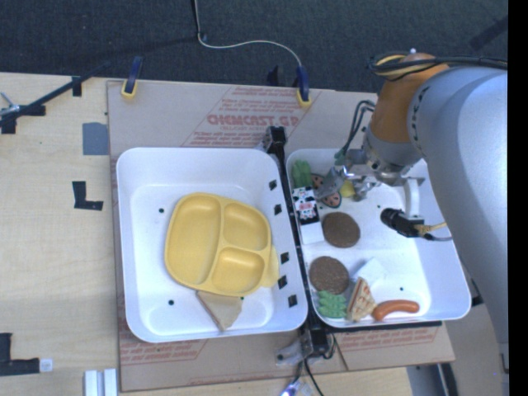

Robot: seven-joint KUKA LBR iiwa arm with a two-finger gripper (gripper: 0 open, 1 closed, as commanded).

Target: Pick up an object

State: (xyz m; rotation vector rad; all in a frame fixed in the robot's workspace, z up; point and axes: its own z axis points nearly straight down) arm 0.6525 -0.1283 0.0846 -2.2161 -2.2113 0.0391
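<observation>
A grey robot arm reaches in from three o'clock, its gripper [346,180] low over the right bin [445,258] at the bin's eleven o'clock corner, so this looks like the approach or closing step of a pick; whether its jaws are spread or pressed together cannot be told. The likely target is a small toy item [332,196], perhaps reddish and dark, lying right beneath the gripper, just above a brown round patty [340,229]. Next it calls for closing squarely and lifting straight up.
</observation>
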